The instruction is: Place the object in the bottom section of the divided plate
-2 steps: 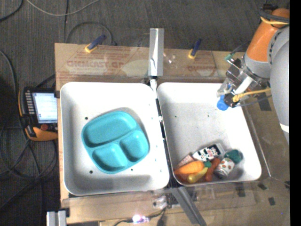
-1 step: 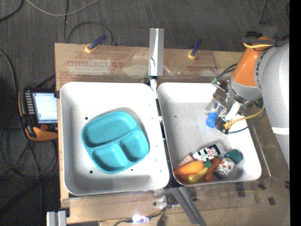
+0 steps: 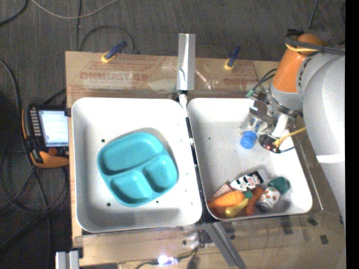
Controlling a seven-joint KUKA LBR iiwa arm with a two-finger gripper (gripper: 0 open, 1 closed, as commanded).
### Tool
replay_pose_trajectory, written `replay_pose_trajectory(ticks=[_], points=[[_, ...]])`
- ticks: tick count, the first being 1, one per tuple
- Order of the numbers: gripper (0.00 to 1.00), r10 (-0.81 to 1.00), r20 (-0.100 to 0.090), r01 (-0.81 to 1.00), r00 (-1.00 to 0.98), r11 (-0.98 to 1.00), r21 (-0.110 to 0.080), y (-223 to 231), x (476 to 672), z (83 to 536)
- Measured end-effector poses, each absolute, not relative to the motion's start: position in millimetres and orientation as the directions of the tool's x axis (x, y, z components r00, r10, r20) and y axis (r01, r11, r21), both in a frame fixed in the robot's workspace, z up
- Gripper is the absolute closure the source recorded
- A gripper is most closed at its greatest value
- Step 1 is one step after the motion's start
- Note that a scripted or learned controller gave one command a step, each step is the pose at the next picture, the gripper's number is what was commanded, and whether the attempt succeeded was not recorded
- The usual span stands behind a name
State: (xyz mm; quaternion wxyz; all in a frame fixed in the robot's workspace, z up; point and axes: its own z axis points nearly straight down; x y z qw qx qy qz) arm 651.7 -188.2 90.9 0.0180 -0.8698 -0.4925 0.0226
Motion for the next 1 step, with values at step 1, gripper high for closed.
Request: replay_pose_trajectory(ticks=[1], points=[[1.0,0.789,-0.001,0.789,0.615,-0.615,-0.006,-99.8,637.2,128.6]])
